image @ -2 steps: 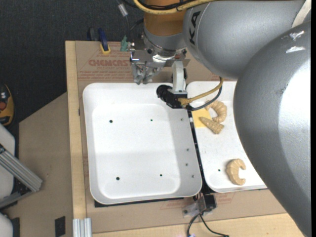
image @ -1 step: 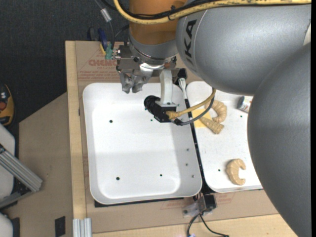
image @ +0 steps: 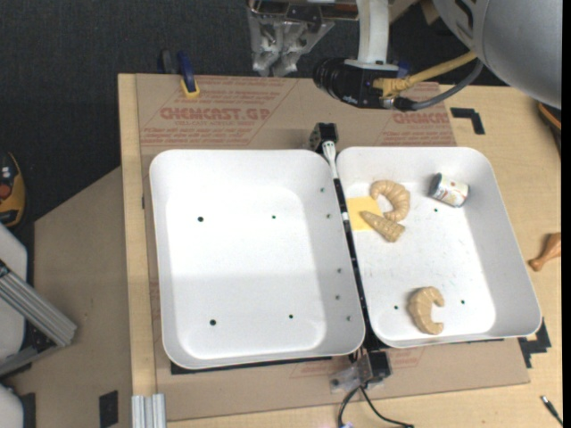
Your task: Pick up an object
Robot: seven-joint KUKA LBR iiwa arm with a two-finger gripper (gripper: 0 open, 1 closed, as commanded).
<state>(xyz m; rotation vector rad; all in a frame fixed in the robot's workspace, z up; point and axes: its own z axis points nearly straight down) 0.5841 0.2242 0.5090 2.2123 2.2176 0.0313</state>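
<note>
Nearest: tan curled pastry-shaped piece (image: 426, 309) in right white shallow bin (image: 500, 266); my metal two-finger pincer (image: 277, 56) hangs well apart beyond the bins, can't tell its state

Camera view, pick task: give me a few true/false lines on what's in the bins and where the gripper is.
1. The right bin holds two tan curved pieces, one near the yellow card and one near the front. True.
2. The left bin holds the small white cylinder. False: the cylinder lies in the right bin, toward its far right.
3. The gripper is down inside the right bin. False: it is past the far edge of the bins, above the cardboard.
4. A tan cone-shaped piece lies partly on the yellow card. True.
</note>
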